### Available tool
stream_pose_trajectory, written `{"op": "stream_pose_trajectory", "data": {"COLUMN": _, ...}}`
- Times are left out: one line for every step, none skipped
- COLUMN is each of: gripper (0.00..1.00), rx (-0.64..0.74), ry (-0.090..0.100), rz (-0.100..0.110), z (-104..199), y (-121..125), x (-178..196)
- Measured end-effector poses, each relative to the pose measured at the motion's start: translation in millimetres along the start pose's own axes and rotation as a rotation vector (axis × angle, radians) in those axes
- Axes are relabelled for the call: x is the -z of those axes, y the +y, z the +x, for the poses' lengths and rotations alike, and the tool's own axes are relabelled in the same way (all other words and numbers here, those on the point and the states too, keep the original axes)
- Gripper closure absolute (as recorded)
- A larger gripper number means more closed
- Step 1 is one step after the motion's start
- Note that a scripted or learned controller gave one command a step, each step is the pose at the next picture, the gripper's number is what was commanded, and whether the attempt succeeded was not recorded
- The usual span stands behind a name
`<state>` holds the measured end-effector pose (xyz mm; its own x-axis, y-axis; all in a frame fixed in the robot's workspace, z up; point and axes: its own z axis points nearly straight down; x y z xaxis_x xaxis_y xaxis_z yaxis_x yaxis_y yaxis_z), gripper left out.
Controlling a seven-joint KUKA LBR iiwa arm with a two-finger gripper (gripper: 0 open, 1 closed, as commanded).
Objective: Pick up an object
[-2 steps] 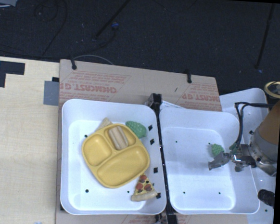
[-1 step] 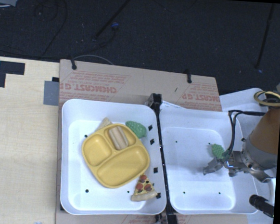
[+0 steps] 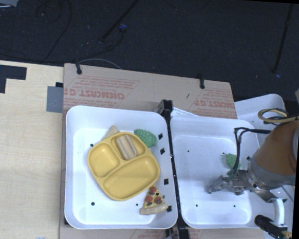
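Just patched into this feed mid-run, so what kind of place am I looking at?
Probably a lab bench for robot grasping trials: two white bins sit side by side on cardboard, toy food like a pizza slice lies in one, and loose cables trail across the dark floor.

Your arm [image 3: 276, 155] comes in from the right and bends down over the right bin [image 3: 198, 221], its orange band above the grey wrist. The gripper [image 3: 217, 186] sits low over that bin's floor, near its middle, pointing left toward the divider. You can't make out from here how the fingers are set.
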<state>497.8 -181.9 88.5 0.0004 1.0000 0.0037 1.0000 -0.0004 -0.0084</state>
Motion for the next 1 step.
{"op": "stream_pose_trajectory", "data": {"gripper": 1.0, "rx": -0.004, "ry": -0.001, "rz": -0.003, "z": -1.5, "y": 0.7, "x": 12.9}}
